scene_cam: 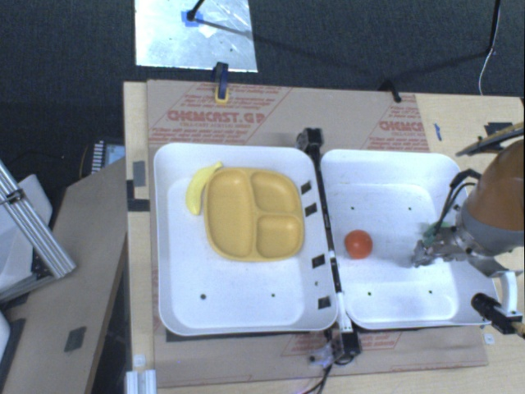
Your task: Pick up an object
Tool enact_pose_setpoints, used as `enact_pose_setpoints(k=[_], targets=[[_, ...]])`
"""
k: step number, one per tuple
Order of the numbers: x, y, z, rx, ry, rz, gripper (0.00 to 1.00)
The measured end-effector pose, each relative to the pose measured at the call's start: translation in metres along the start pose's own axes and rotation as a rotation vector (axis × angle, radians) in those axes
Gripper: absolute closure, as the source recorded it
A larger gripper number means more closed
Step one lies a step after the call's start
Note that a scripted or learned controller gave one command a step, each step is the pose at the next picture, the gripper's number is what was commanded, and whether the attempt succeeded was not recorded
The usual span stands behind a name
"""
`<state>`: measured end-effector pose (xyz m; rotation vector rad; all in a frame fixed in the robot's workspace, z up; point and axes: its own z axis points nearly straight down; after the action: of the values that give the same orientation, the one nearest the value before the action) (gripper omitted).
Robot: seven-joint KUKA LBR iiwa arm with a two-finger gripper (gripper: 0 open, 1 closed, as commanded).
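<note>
Nothing is lifted yet: the gripper (428,251), its grip state unreadable here, sits low in the right bin (394,171) near the orange ball (358,244).

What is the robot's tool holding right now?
Nothing. The tool hangs over the right bin, apart from the orange ball, which lies alone on the bin floor. The yellow plate and banana sit in the left bin.

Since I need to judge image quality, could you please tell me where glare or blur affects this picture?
Camera view: the foil sheet up top glares; both white bins look washed out but readable; the orange ball is soft-edged; the gripper is blurry at the right.
</note>
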<state>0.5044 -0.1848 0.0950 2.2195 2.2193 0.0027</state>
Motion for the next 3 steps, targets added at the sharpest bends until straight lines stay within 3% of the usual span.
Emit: enact_pose_setpoints(k=[3], targets=[[-0.002,-0.002,-0.167,-0.005,-0.002,-0.006,1.00]])
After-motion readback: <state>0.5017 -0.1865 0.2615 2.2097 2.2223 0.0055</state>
